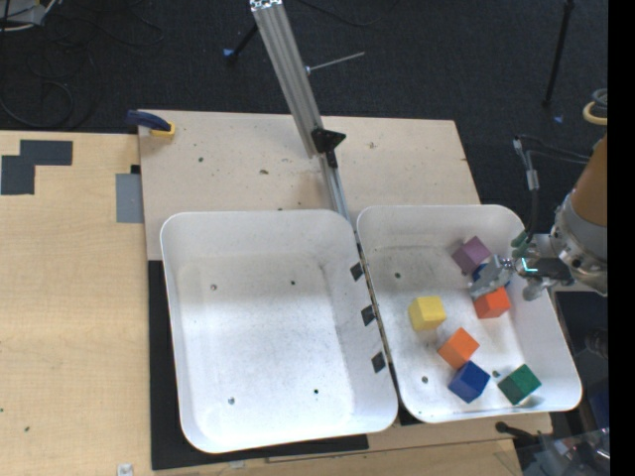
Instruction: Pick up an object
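Camera view, taking it from the left: the left bin [263,335] sits bare-floored, its white bottom lightly speckled. Across the divider, the right bin [397,241] holds all the blocks. First comes a yellow cube [428,311] near the bin's middle, then an orange cube [457,346] just below and to its right, with a blue cube [469,381] touching or nearly touching the orange one's lower edge. A purple cube [470,254] lies higher up, a red cube [491,302] below it, and a green cube [519,383] rests furthest right, close to the bin's near corner.

The gripper [499,271] hangs at the right side of this bin, reaching in from the arm over the rim. From here I cannot tell whether it is wide, narrow, or closed on anything; the metal parts blur together against the blocks.

What matters for the pick is this: the gripper sits between the purple cube, just up and to its left, and the red cube, just below it. Both are close; the red one looks closest, almost directly under the tip. The cubes have no long axis to speak of, so I judge approach angle matters little, while crowding between those two neighbours could spoil the grasp.
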`<state>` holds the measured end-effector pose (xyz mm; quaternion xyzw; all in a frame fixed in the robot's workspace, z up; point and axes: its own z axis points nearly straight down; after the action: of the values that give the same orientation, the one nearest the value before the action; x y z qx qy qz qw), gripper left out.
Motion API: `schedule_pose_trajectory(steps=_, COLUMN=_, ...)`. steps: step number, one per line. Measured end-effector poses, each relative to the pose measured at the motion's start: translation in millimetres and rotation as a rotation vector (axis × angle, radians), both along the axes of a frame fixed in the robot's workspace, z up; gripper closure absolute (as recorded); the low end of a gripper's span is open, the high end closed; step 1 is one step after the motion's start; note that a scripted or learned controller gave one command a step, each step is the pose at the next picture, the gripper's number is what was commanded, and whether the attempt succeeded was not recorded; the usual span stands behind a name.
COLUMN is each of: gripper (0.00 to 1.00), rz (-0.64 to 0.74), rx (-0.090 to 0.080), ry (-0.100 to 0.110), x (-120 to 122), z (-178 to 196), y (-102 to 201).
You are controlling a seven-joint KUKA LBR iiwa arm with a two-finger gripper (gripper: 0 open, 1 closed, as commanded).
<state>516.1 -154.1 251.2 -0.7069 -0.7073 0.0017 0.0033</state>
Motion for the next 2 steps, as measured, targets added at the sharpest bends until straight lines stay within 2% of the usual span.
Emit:
schedule_pose_trajectory(steps=1, gripper=0.00, rz=-0.002, rx=-0.001, ry=-0.003, x=0, z=2, y=-1)
schedule_pose_trajectory(steps=2, gripper=0.00, rz=-0.001, rx=0.001, ry=0.003, x=-6, z=-62, y=-2)
